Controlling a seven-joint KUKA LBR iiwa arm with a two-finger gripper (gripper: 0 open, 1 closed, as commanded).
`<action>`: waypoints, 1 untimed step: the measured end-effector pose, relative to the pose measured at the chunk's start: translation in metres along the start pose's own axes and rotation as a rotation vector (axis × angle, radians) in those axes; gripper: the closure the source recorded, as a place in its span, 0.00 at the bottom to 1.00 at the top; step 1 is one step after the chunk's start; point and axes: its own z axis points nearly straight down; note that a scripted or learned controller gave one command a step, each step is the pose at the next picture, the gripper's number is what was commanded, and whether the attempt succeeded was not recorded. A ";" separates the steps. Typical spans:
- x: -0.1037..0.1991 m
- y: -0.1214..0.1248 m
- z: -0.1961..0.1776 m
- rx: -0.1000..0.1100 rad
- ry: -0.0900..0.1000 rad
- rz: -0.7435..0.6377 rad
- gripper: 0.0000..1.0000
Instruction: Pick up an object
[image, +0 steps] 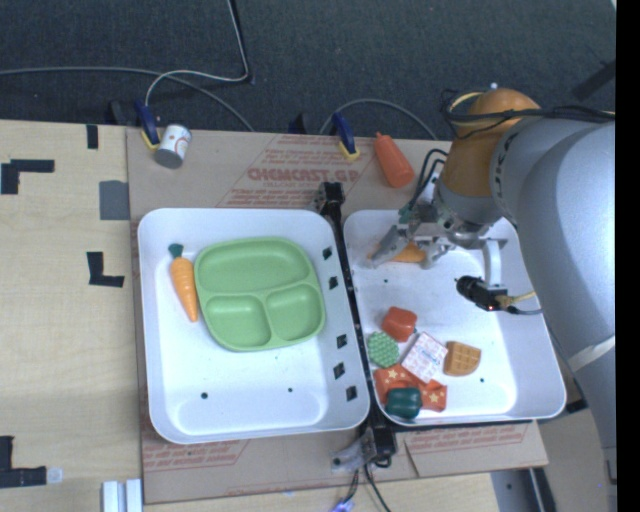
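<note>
My gripper (407, 248) is low over the far left part of the right bin (520, 330). Its two grey fingers (383, 247) are spread apart, and a small orange piece (409, 255) lies on the bin floor between them. The fingers straddle the piece without visibly clamping it, so the gripper looks open. Nearer the front of the same bin lies a cluster of toys: a red block (399, 322), a green round waffle (382, 349), a pink-white packet (426, 354), a tan biscuit (461, 358) and a dark green piece (404, 403).
The left bin (160, 370) holds a green divided plate (262, 292) and a toy carrot (183, 283) beside it. Behind the bins, an orange toy (393, 160) and a small can (172, 144) rest on the cardboard. The grey arm (570, 230) covers the right side.
</note>
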 end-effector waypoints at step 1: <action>0.000 0.000 0.000 0.000 -0.001 0.000 0.00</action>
